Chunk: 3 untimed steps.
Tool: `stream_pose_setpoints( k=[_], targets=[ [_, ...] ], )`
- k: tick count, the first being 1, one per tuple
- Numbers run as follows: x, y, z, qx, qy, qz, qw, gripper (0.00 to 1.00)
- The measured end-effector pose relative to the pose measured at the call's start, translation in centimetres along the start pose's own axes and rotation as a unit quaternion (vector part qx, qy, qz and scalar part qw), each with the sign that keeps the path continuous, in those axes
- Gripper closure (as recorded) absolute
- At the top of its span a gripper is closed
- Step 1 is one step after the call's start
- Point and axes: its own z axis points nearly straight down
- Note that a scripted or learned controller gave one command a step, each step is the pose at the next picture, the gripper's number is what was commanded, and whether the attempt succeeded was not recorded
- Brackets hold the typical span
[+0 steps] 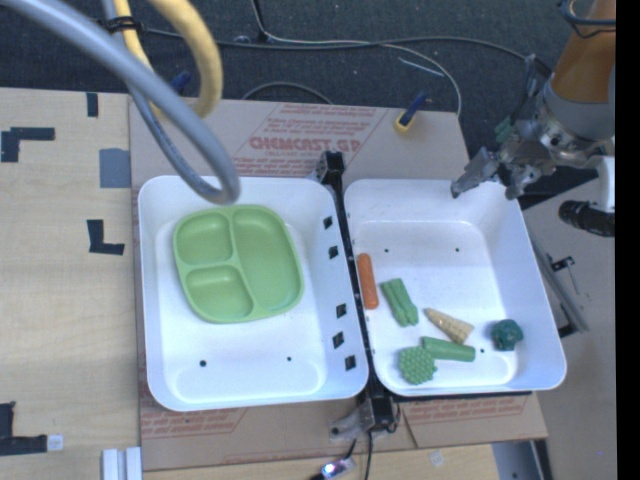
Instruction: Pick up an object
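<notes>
- Bench (60,298): wooden top, spread below and left of my fingers.
- Cardboard sheet (300,133): flat on bench.
- Two white bins (160,368), (535,363): side by side on cardboard.

Two white bins (450,218). The left one bears a light green tray (238,264). In the right bin, from the tray outward — an orange carrot (368,280), a green pod (400,302), a pale yellow cone (449,323), a dark green lump (506,334). Below the cone, a green brush (428,358) with a dotted head. The counter (60,268) is tan with black marks.
</notes>
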Motion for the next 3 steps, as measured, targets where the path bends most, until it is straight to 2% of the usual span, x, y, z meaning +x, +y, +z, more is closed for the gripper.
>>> stream_pose_setpoints(
  k=[1, 3],
  targets=[
    [0.1, 0.2, -0.8, -0.006, -0.001, -0.002, 1.0, 0.0],
    [1.0, -0.7, 11.6, -0.003, -0.001, -0.002, 1.0, 0.0]
  ],
)
